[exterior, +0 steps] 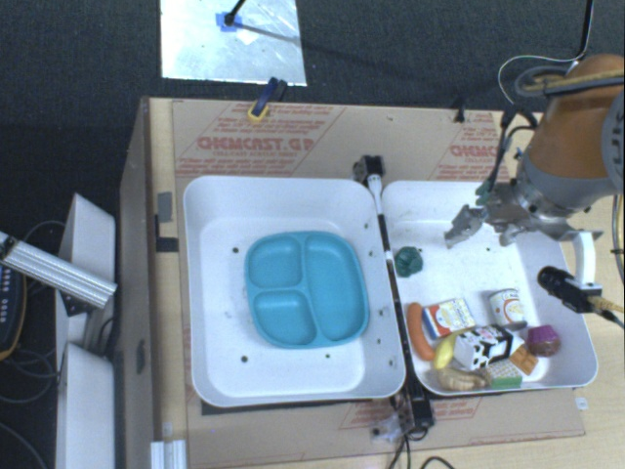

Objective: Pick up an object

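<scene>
Overhead, the grey arm with its orange band reaches in from the right of the frame, and its end effector (pixel 467 225) hangs over the upper part of the right bin (pixel 430 200), pinching nothing; whether it is spread or pressed together I cannot tell. Below it, a small dark green object (pixel 407 260) lies near the bin's left wall. Toward the lower right of the frame, a heap gathers: an orange carrot (pixel 418 331), a yellow banana (pixel 444 351), a small can (pixel 507 307), a purple piece (pixel 544 339). The left bin (pixel 220 203) holds a blue divided tray (pixel 305 288).
</scene>
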